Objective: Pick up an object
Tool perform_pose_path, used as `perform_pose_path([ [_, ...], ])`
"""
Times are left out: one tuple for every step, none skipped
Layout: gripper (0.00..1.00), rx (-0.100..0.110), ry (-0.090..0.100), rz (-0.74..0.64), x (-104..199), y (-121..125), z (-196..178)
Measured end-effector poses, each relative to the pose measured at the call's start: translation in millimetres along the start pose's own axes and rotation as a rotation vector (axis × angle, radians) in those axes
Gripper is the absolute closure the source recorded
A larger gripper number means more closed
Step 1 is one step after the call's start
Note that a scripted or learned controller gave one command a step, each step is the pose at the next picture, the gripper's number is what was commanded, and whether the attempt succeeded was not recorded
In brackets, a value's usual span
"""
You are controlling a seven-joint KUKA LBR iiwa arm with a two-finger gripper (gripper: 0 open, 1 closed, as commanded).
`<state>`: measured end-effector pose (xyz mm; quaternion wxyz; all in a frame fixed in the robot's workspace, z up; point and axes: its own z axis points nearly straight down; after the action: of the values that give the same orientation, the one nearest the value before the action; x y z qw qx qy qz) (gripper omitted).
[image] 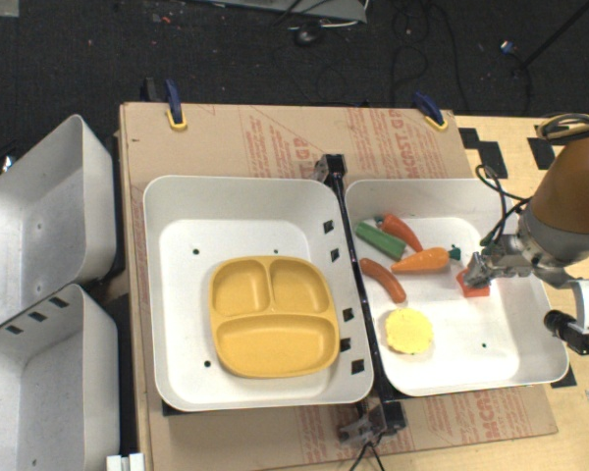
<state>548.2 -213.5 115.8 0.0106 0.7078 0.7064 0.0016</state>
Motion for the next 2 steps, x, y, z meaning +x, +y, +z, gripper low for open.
perform_pose_path([
  [1.00,0.014,0.012,-0.003,0,-3,-44],
  [1.00,0.013,0.011,-0.004,-1,-1,-94],
])
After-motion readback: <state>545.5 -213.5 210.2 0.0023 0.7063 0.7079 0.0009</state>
